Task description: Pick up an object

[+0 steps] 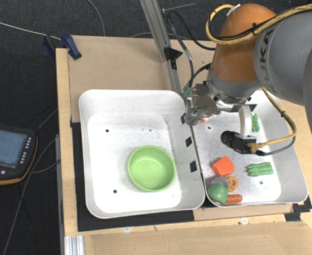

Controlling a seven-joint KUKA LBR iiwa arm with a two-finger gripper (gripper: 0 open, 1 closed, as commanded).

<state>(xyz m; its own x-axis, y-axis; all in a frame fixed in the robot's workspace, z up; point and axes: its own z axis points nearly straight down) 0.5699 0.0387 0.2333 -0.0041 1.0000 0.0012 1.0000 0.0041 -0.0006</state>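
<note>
My gripper [199, 112] hangs over the left edge of the right bin [283, 187], near the divide between the two bins, under the orange band of the wrist. Toward the front of that bin lie an orange block [223, 166], a green round object [217, 193], an orange ring [233, 183] and a small red-orange piece [234, 198]. A green ridged piece [259, 169] lies to their right. Another small green piece [255, 122] sits farther back, partly behind the arm. Nothing shows in the gripper.
A green bowl [151, 167] stands in the left bin [103, 142]. A black cable fitting [236, 141] hangs over the right bin's middle. A metal post [158, 31] rises behind the bins. A teach pendant [7, 153] lies off the bench at left.
</note>
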